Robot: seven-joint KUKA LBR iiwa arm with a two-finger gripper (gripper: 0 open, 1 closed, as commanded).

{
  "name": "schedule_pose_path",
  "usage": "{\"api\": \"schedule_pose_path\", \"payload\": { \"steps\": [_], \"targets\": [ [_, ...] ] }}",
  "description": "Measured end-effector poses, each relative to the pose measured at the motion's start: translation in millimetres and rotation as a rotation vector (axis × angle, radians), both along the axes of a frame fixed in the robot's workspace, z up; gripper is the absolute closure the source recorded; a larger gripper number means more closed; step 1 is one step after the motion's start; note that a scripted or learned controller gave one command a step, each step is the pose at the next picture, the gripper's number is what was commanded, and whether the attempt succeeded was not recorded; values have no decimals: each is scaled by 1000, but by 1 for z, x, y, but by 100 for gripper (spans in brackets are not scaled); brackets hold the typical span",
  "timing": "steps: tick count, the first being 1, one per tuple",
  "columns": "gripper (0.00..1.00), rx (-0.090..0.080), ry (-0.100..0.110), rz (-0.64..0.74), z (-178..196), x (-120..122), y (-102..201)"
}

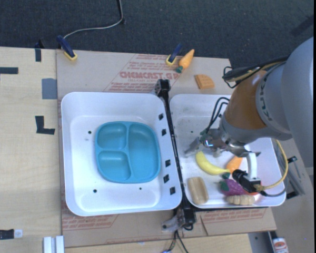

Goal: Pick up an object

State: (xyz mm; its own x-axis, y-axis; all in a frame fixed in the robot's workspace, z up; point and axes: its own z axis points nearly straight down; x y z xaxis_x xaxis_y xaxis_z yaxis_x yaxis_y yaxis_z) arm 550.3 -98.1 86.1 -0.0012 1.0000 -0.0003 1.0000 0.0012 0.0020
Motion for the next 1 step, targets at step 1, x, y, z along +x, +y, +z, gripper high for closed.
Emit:
{"api": "schedule_pose_path", "payload": {
  "steps": [1],
  "targets": [
    [100,-3,-2,-1,10,0,-1]
  ]
}}
